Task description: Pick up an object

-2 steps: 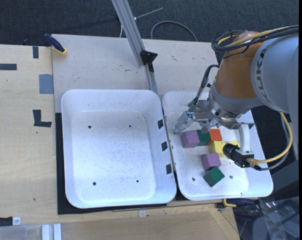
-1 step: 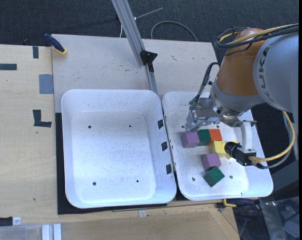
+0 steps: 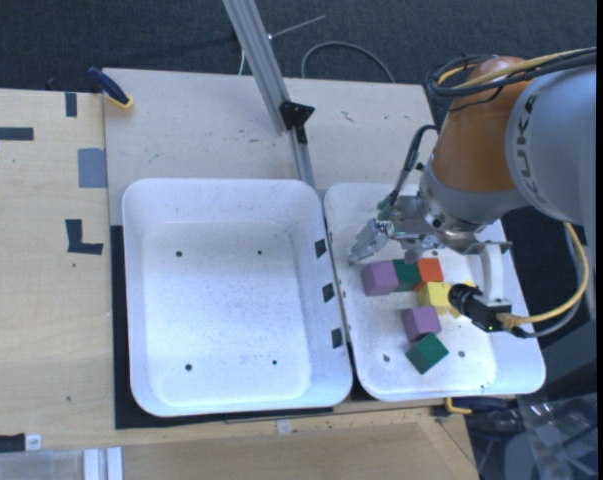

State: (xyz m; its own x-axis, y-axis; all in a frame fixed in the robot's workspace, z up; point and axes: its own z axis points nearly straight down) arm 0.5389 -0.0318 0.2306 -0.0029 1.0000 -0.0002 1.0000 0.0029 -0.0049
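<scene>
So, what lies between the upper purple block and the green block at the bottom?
In the camera view, a second purple block lies between the upper purple block and the green block, just above the green one.

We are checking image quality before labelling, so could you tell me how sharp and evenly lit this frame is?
Camera view: lighting soft and even, no harsh glare on the white bins; blocks show crisp colours; the gripper looks slightly blurred; faint shadows under the arm.

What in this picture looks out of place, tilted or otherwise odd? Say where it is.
Nothing looks spilled or broken. All the blocks sit crowded in the right bin, several lying at angles: a purple block, an orange one, a yellow one, another purple and a green one. The hand hangs over them.
</scene>
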